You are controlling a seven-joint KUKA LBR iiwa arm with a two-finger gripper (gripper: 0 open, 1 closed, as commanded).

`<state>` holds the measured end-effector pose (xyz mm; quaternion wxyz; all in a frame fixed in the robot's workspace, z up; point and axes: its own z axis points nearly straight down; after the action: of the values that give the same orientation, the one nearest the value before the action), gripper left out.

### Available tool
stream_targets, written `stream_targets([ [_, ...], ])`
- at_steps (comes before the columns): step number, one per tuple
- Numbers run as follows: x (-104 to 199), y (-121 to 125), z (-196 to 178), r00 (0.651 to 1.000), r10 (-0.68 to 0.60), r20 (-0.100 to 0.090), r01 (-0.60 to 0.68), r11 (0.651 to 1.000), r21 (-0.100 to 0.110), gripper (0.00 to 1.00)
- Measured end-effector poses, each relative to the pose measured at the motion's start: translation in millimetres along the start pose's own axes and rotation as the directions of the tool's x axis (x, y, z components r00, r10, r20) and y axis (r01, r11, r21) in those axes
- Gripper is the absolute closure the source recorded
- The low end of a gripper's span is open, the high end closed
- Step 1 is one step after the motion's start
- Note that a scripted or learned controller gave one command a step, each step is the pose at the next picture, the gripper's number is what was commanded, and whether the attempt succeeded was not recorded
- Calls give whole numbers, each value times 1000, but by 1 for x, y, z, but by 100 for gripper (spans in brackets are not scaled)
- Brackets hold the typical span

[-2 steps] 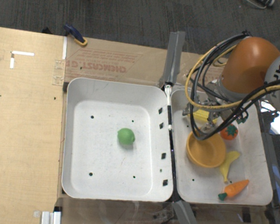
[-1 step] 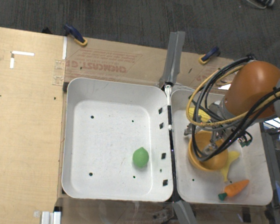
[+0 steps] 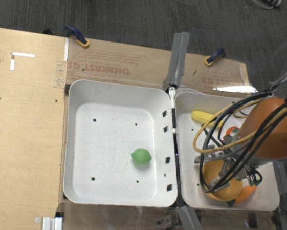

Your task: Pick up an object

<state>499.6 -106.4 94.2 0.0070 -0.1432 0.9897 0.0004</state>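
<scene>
Objects for picking lie in both bins, and the nearest candidates sit right under the claw [image 3: 230, 171]: a rounded yellow-orange fruit-shaped piece [image 3: 223, 185] low in the right white bin [image 3: 189, 192], with a smaller orange piece [image 3: 247, 193] touching its right side. A yellow corn-cob-shaped toy [image 3: 201, 116] lies up and to the left of the claw, near that bin's far wall, and a bit of orange-and-white [image 3: 231, 131] shows between the cables just above the claw; what it belongs to cannot be told. Well to the left of the claw, across the divider, a small round green ball [image 3: 141, 156] rests alone on the floor of the left white bin [image 3: 80, 130].

The grey arm with its orange band [image 3: 271, 126] hangs over the right bin, and its looping black and yellow cables [image 3: 217, 146] hide the claw's tips, so whether it is wide, narrow or gripping anything cannot be told.

Judging by its position low over the yellow-orange piece, the step in hand looks like the descent or the grasp itself. The next move calls for a firm closure on that rounded shape, which may well slip sideways, then a straight lift clear of the bin wall. The brown cardboard-covered surface [image 3: 19, 123] stretches away far to the left.
</scene>
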Motion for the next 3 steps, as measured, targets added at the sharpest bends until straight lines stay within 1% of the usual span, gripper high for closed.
stream_targets([
  [1, -94, -27, 3, 999, -50, -9, 50, 999, -1, 0],
  [2, 11, 2, 1, 997, 73, -9, -73, 997, 1, 0],
  [3, 4, 10, 2, 984, -177, -10, 177, 984, -2, 0],
])
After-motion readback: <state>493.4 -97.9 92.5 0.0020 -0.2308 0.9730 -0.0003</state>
